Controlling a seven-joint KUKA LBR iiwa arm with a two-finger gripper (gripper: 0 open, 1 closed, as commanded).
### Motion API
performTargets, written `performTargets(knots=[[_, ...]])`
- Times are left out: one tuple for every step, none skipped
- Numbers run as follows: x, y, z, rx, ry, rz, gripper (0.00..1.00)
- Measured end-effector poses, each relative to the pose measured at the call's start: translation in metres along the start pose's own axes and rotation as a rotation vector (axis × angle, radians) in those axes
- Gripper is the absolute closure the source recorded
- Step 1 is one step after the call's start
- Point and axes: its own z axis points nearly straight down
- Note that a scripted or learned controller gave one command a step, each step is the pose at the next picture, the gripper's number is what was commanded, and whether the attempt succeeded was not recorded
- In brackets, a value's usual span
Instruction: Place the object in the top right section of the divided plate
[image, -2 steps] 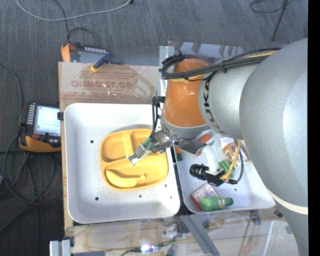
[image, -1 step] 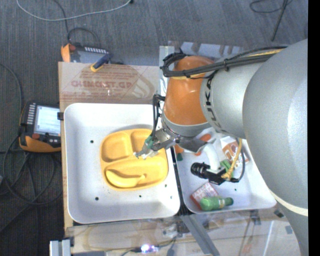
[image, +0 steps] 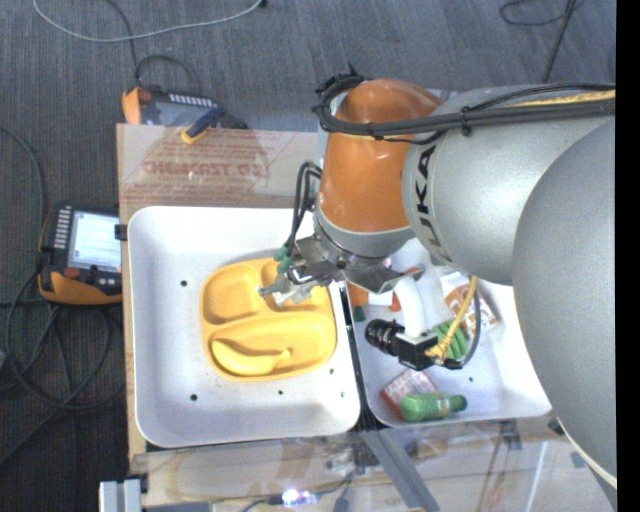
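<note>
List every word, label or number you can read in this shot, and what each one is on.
"KUKA", only partly visible, in dark letters running down the grey arm.
Red print on the cardboard sheet behind the left bin: too faded to read.
Lit screen of the handheld pendant on the floor: too small to read.
Packets in the right bin: print too blurred.

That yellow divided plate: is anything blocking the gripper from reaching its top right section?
Nothing visible does. The gripper is already above the top right section of the yellow divided plate in the left bin. The plate's sections look bare. Whether the gripper carries an object cannot be seen.
</note>
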Motion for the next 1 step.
performTargets(knots=[[0.0803,-0.0153,0.0070,0.002,0.002,0.072,1.00]])
